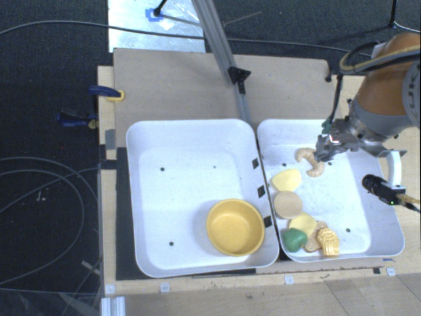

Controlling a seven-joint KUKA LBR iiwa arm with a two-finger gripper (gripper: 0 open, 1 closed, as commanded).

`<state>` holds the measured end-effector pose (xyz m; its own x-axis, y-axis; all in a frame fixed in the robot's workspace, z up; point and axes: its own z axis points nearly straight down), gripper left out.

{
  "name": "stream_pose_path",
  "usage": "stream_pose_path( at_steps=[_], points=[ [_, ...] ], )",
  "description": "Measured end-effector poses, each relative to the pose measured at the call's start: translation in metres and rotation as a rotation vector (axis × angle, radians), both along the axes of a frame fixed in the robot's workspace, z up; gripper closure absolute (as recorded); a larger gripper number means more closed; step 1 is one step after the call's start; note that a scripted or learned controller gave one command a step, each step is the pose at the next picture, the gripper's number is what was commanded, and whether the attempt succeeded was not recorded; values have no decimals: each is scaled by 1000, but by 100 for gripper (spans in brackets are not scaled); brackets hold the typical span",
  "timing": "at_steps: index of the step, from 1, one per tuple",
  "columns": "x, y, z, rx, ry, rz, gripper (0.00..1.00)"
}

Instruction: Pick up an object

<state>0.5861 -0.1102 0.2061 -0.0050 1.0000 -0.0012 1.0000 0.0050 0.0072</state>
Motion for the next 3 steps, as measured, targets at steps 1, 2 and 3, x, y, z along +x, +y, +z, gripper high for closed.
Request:
stream_pose_path(
  at_steps=[1,2,3],
  points=[
    [-6,57,-6,4,6,6,100],
    [-7,106,-1,4,5,6,100],
    [-24,166,4,4,7,7,100]
  ],
)
